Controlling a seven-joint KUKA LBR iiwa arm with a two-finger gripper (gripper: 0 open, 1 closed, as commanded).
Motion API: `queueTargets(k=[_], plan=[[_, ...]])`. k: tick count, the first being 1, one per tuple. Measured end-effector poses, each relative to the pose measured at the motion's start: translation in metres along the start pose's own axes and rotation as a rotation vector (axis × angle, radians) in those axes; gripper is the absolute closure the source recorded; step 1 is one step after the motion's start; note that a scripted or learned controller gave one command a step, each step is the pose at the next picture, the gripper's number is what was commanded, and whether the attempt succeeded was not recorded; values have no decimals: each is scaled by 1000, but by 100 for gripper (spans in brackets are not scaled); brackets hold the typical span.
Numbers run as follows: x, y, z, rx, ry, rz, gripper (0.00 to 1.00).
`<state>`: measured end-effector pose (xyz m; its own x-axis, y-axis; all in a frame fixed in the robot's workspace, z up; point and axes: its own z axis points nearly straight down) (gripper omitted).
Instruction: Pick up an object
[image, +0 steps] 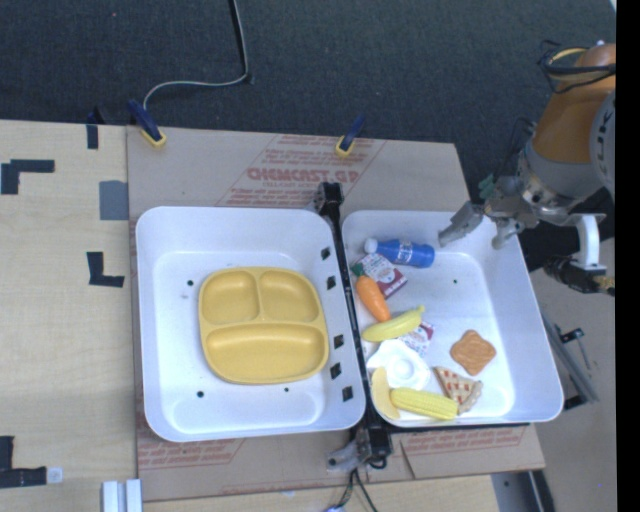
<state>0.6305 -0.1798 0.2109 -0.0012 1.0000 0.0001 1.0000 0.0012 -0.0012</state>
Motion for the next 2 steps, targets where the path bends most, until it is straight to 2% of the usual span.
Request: queueTargets(k=[1, 2], plan=[[12, 40, 104, -21, -2, -1, 0], [78, 39, 125, -4, 0, -2, 0]])
